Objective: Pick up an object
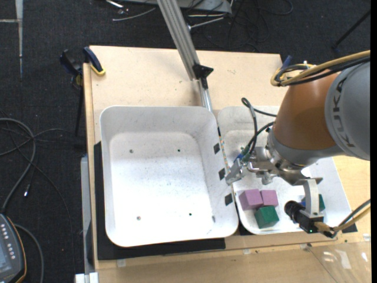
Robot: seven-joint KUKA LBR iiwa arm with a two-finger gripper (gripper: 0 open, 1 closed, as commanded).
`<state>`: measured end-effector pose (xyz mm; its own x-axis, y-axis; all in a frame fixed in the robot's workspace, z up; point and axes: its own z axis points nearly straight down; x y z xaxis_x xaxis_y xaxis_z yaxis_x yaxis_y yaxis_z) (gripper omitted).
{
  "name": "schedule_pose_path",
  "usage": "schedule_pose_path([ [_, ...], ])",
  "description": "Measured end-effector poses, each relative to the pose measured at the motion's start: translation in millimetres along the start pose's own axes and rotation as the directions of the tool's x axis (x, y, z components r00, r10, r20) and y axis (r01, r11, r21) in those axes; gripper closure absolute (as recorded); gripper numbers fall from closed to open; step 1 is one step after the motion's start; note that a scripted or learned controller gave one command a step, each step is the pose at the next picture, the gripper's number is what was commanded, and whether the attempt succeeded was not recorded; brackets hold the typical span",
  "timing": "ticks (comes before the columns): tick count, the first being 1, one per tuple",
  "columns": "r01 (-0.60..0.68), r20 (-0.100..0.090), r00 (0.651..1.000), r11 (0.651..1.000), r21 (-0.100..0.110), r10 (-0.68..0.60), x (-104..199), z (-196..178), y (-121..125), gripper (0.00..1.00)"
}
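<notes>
Two purple blocks (pixel 257 198) lie side by side near the front of the right bin (pixel 232 128). A green block (pixel 266 217) rests just in front of them. A small teal thing (pixel 319 204) peeks out further right, partly hidden by the robot's bracket. My gripper (pixel 237 172) hangs under the orange wrist at the right bin's left wall, just behind and left of the purple blocks. Nothing is visibly held in it. The arm hides much of the right bin.
The big left bin (pixel 106 158) sits beside the right one, their walls touching near several black clips (pixel 222 173). A slanted metal rail (pixel 179 34) reaches in from the back. A yellow-handled clamp (pixel 88 61) grips the bench's back left corner.
</notes>
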<state>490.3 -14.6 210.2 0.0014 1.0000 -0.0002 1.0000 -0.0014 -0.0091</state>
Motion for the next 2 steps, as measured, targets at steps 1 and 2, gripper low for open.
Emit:
schedule_pose_path([
  [1,-0.005,0.004,1.000,1.000,-0.011,0.005,-67.5,15.6,47.1,0.00],
  [2,-0.002,0.000,1.000,1.000,-0.009,0.002,-113.9,116.5,61.6,0.00],
])
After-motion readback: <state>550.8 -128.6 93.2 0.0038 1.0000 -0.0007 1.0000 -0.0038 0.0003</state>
